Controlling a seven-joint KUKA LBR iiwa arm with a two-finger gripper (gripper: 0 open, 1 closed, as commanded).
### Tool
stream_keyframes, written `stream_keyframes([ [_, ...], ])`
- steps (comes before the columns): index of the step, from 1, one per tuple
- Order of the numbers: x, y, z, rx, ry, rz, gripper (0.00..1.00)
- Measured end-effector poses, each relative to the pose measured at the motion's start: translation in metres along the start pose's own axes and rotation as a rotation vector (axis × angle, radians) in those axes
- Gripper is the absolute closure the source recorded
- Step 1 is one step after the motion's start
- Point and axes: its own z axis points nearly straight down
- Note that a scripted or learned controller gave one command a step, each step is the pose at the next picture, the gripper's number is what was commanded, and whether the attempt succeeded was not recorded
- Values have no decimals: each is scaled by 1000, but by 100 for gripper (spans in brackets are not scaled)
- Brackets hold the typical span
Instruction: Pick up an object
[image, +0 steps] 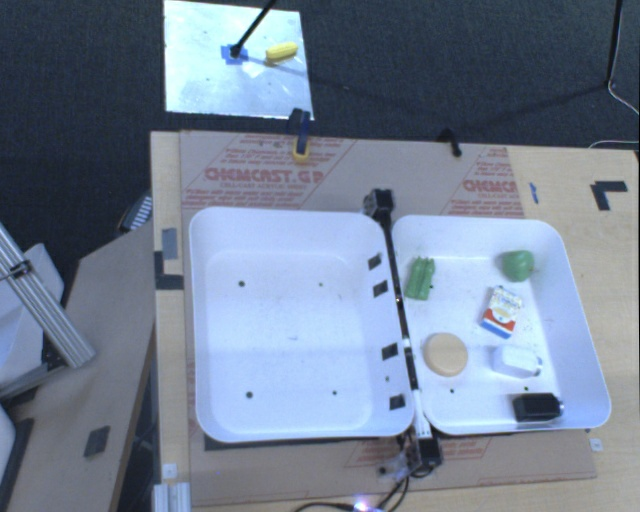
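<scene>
Five objects (446, 354) in right bin (580, 300)

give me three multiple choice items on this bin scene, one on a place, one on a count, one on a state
1. Where does the black block lie?
A. near corner of the right bin
B. middle of the left bin
C. on the bench beyond both bins

2. How many green things lie in the right bin?
A. none
B. two
C. four

3. How does the tan disc sit?
A. stacked on the black block
B. leaning against the far wall
C. flat on the bin floor, apart from the other things

Answers:
1. A, the black block sits by the near rim of the right bin.
2. B, a ridged green piece lies near the divider and a rounded green piece near the far right corner.
3. C, the tan disc lies flat with bare white floor all round it.
</scene>
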Motion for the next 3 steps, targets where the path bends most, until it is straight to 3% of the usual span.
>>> stream_keyframes([
  [3, -12, 0, 0, 0, 0, 0, 100],
])
